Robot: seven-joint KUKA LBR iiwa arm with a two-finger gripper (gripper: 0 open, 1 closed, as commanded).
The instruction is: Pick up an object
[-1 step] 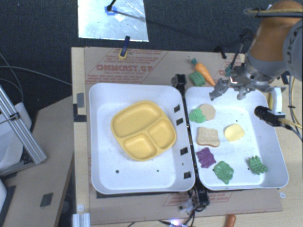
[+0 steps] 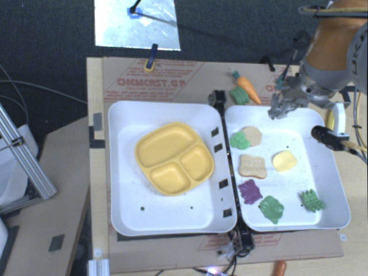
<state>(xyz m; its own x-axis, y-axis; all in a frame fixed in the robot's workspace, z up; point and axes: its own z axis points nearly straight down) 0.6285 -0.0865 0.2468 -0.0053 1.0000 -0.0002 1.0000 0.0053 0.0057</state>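
**Arm parked over far edge of right bin, nothing visibly in the claw**

Gripper [image 2: 280, 109] sits at the far rim of the right bin [image 2: 330, 171], hanging off the grey wrist under the orange band. Too small and dark here to tell how far the claw is spread; no object can be seen between its tips.

Right bin contents, all lying loose on the floor:
- round tan piece [image 2: 252, 135] at far left, touching a green leafy piece [image 2: 238, 141] on its left
- toast-shaped tan piece [image 2: 252, 166] just nearer than those
- pale yellow block [image 2: 284, 161] right of the toast, roughly mid-bin
- purple piece [image 2: 250, 191] near the left wall, with a green leaf piece [image 2: 271, 208] just beside it toward the near edge
- small green ridged piece [image 2: 311, 200] at near right, well apart from the rest

Closest candidate to the gripper is the round tan piece, still clearly apart from it.

Left bin [image 2: 123, 154] holds a yellow divided tray [image 2: 174, 157], three compartments, sitting about centre.

Outside the bins: toy carrot [image 2: 248, 86] and a dark green piece [image 2: 239, 96] on the cardboard beyond the right bin, left of the gripper.
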